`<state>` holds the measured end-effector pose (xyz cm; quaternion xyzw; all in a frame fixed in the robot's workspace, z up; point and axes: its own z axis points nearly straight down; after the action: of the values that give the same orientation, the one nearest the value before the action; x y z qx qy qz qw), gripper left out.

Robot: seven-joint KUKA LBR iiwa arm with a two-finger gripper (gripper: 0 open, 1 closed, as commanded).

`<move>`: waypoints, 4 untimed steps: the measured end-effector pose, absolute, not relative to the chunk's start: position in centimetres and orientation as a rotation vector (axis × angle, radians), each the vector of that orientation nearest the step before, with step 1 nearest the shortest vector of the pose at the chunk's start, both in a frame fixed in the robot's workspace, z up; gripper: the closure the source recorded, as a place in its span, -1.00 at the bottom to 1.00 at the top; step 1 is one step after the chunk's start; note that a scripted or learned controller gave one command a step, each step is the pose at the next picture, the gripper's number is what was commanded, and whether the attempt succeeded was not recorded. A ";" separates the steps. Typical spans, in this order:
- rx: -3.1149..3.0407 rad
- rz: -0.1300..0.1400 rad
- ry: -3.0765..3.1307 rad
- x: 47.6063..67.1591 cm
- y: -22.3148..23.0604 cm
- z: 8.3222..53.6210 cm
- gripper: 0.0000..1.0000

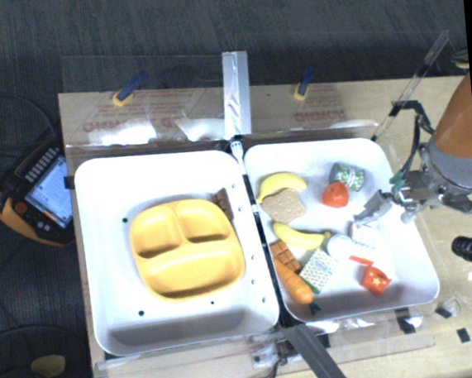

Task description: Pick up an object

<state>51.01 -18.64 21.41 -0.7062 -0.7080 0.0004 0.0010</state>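
White plastic everywhere as we look down from the camera view: two shallow bins side by side, and nothing has been lifted yet. The left bin (107,321) carries a yellow compartment tray (187,247) lying flat near its middle, with a small brown piece (221,200) just at the tray's upper right corner.

Over to the right bin (412,287), where all the pickable items lie. Up top, a yellow banana-like piece (279,183) touching a round brown bread slice (284,206); below them a second banana (300,237), then a carrot (294,285) along the bin's left wall, beside a checked packet (318,269). A red tomato (334,194) sits near a green-and-white wrapped thing (349,175), and a red strawberry-like piece (375,278) rests toward the lower right.

The gripper (369,212) hangs over the right side of that bin, the arm reaching in from the right, with its tip low among the small pale items near the centre-right. Whether the jaws are apart or together, I cannot tell; it's too small and cluttered there. Nothing is visibly between them, so I'd judge the pick as not yet made: approach seems under way, with closing and lifting left to do.

Writing? Faint reddish print runs along the clear sheet behind the bins, too blurred to read. No brand legible on any item.
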 end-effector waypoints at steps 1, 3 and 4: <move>-2.038 0.002 -2.389 48.4 -15.8 21.5 -1.00; -2.285 -0.026 -2.157 53.4 -20.5 9.3 -1.00; -2.291 -0.029 -2.161 53.1 -20.4 9.2 -1.00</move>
<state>53.12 -20.40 9.23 -0.7275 -0.6860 -0.0091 -0.0041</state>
